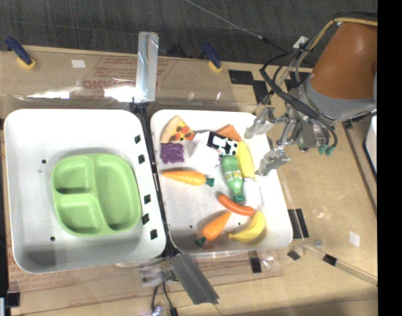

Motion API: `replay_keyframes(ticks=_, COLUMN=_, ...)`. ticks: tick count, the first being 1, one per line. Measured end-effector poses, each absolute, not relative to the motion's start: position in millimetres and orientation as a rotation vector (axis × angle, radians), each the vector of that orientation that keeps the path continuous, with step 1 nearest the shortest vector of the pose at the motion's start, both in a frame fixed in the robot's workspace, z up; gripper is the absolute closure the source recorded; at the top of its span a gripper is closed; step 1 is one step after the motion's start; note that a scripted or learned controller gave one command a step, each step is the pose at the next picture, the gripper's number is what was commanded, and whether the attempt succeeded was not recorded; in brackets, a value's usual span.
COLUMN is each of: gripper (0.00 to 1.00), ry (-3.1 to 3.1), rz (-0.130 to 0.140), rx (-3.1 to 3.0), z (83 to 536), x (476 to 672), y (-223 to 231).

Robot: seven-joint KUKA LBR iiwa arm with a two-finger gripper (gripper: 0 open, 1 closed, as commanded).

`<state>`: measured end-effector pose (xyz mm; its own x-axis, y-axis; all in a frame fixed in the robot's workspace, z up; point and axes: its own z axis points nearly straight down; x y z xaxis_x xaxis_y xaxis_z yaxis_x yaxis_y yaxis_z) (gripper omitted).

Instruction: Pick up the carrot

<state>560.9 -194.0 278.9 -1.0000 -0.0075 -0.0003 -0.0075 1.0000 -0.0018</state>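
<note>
The carrot [185, 176] lies on its side in the left half of the right bin [274, 226], its green tip pointing right toward the green bottle [231, 176]. A 2nd carrot [214, 226] sits tilted near the bin's front edge, green end down and to the left, just beside a banana [251, 230]. Between them and the bottle rests a red-orange sausage-like piece [237, 206]. Above the first carrot is a purple bunch of grapes [172, 153], and above that a pizza slice [177, 130]. Another banana [245, 160] stands just right of the bottle, under a black-and-white piece [222, 141]. The gripper [265, 143] hovers over the bin's right rim, its 2 fingers spread wide with nothing between them, well apart from both carrots. The left bin [16, 196] holds a green divided tray [95, 193].
</note>
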Motion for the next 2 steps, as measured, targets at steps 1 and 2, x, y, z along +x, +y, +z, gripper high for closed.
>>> replay_keyframes(ticks=1, gripper=0.0, ry=3.15, rz=0.007, rx=-0.103, z=148, x=494.9, y=-170)
replay_keyframes(ticks=2, gripper=0.0, ry=3.129, rz=0.002, rx=-0.296, z=91, x=480.2, y=-143)
